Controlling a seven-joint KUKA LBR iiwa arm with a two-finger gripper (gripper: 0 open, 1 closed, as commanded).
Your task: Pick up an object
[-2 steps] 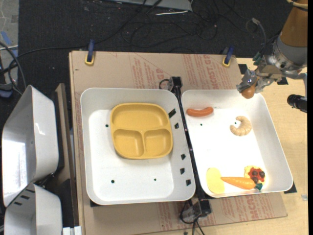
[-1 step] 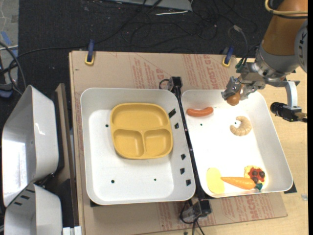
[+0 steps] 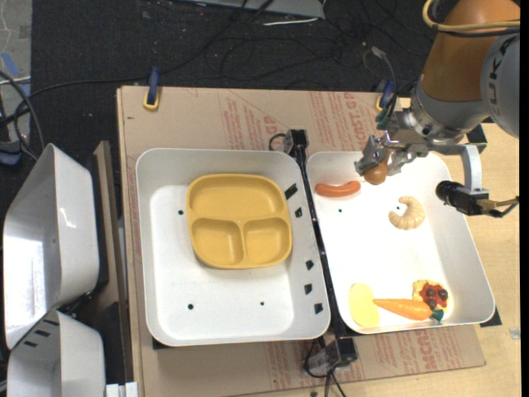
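A yellow divided tray (image 3: 240, 221) with three compartments lies in the left bin (image 3: 165, 304). Both bins sit side by side on a brown cardboard sheet (image 3: 248, 114) covering the surface. Two clamps, one (image 3: 151, 98) at the sheet's far left edge and one (image 3: 385, 99) at the far right, grip it. Black cables (image 3: 207, 48) run across the dark floor beyond.

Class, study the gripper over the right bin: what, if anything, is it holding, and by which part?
The gripper appears to hold a small brown object by its top, between the fingers, above the right bin.
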